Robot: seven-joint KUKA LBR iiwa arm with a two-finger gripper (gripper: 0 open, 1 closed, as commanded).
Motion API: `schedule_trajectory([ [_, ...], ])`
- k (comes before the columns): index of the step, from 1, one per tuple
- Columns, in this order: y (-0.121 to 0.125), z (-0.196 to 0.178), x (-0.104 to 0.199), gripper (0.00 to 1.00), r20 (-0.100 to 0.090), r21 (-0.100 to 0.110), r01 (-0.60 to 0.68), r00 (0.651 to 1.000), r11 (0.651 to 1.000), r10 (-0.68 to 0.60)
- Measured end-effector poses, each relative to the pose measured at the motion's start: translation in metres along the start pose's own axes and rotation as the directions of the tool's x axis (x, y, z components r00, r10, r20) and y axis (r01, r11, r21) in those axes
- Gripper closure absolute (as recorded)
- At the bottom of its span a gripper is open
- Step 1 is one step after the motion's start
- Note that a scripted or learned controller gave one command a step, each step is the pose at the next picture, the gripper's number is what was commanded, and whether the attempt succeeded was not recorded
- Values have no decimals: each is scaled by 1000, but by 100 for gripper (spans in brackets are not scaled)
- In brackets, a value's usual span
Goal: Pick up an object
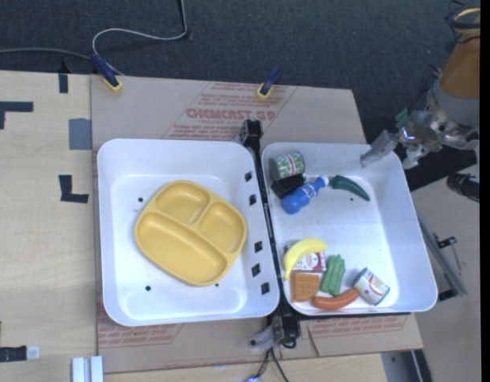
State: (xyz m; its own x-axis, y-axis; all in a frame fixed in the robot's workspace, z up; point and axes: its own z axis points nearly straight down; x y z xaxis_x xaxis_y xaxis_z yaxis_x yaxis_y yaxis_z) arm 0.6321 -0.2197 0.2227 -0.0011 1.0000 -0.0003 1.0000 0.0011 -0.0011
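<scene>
**A:** What lies nearest the camera on the desk (38, 213)?

**B:** The lower end of the right shallow white plastic bin (404, 213) holds a cluster: a small silver can with a red-and-white label (373, 286) by the lower right corner, an orange-red toy sausage (336, 300) beside it, a tan waffle-like square (305, 285), a green toy vegetable (334, 274) and a yellow toy banana (304, 253) above them.

**A:** And the left bin?

**B:** The left shallow white plastic bin (118, 237) carries a yellow divided plastic plate (190, 231), lying flat near its middle.

**A:** Farther back?

**B:** At the right bin's upper end, a blue plastic bottle with a white cap (301, 196) lies touching a black object (286, 185); a green-labelled can (288, 165) sits just behind, and a dark green toy pepper (349, 186) lies near the bottle's cap.

**A:** Where is the tool?

**B:** The grey tool (386, 146) hangs over the right bin's far right corner, well apart from the items. Nothing sits between its fingers; whether they stand wide or narrow, I cannot tell.
</scene>
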Motion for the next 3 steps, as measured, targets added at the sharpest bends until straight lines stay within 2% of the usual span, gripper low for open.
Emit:
schedule_trajectory([
  [1, 35, 119, 32, 0, -1, 4, 1, 1000, 1000, -1],
  [2, 37, 137, 77, 0, 1, -2, 1, 1000, 1000, -1],
  [3, 36, 138, 89, 0, 3, -1, -1, 1000, 1000, 1],
])
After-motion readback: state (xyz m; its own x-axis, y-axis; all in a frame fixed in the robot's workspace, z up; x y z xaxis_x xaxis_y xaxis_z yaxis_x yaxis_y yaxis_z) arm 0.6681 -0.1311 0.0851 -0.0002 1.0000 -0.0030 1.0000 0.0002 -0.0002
